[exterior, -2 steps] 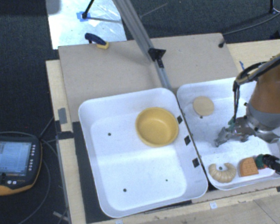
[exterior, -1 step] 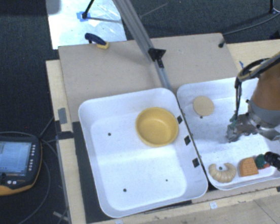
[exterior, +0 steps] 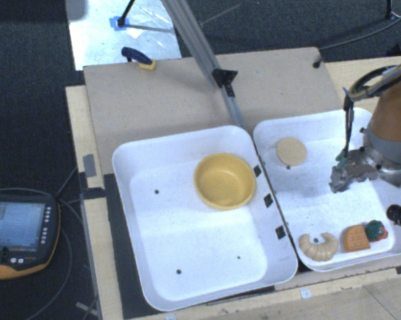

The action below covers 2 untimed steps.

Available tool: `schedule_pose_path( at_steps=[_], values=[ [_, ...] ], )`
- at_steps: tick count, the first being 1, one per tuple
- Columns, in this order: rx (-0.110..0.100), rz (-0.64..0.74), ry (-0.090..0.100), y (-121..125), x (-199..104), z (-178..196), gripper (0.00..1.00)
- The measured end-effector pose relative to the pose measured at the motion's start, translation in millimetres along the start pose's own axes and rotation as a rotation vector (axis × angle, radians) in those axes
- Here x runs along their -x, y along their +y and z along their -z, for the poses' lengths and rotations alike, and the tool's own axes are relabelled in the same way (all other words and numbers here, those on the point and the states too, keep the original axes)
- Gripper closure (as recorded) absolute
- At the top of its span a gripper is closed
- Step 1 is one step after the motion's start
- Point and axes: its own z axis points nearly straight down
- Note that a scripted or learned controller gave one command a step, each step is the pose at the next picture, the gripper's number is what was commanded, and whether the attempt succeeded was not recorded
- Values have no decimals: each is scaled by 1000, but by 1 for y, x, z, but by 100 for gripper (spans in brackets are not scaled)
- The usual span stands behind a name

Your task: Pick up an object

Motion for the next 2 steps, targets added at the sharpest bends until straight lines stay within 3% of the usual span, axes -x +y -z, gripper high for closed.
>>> schedule_pose_path(
  at_steps=[2],
  values=[
    [0,0,0,7,-9,87,100]
  ],
)
